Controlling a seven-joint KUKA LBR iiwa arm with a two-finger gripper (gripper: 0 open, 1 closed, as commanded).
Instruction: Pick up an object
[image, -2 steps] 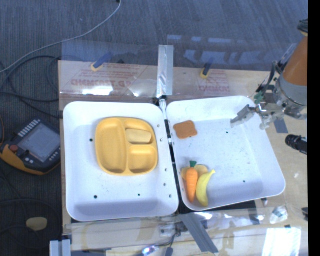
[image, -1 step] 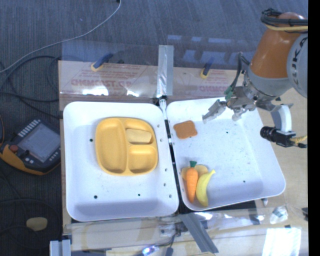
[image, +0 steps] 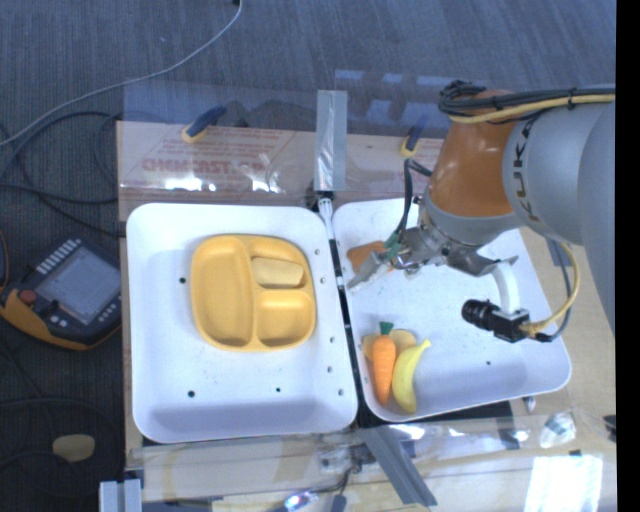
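My gripper (image: 384, 260) hangs low over the upper left corner of the right bin (image: 500, 385), below the arm's orange band. Just to its left lies a small orange object (image: 361, 251), partly hidden by the gripper, against the bin's left wall. Whether it is touched I cannot tell. At the bin's front left lie an orange carrot (image: 381, 365) and a yellow banana (image: 408, 376), side by side and touching. In the left bin (image: 160, 385) sits a yellow divided plate (image: 225, 300) with a tan block (image: 277, 271) in its upper right compartment.
A raised rim (image: 340, 300) divides the two bins. A black cylinder with a cable (image: 492, 316) juts from the wrist over the right bin's middle. A teach pendant (image: 70, 292) lies on the floor at the left. Taped plastic sheet (image: 230, 165) lies behind the bins.
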